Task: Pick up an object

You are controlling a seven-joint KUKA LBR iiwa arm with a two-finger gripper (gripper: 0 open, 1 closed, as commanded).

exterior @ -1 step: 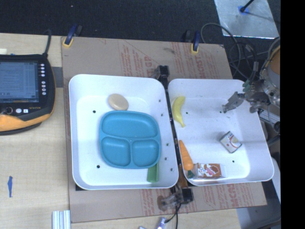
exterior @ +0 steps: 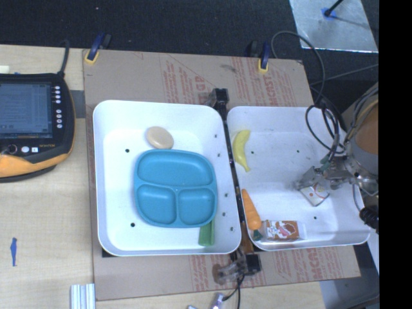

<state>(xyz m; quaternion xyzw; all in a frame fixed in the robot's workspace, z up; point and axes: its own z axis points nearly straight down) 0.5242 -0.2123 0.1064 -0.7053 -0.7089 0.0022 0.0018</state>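
1. Objects for picking lie in both bins: the right bin [exterior: 283, 118] has one banana [exterior: 241, 149] near its left wall, and one carrot [exterior: 251, 210] and one small carton [exterior: 281, 230] at its front-left corner, leaving its middle and back bare.
2. The left bin [exterior: 103, 172] holds one blue divided plate [exterior: 174, 187], one tan round piece [exterior: 159, 137] and one green piece [exterior: 206, 235] against the front wall.
3. The gripper [exterior: 315, 187] hangs low over the right bin's right half, reaching from the right; whether its jaws are spread I cannot tell.

Both white bins [exterior: 106, 172] look of smooth, slightly glossy plastic; the blue divided plate [exterior: 174, 187] at 9 o'clock is matt plastic, the board [exterior: 193, 76] under them is rough brown cardboard, the bench [exterior: 38, 237] pale wood
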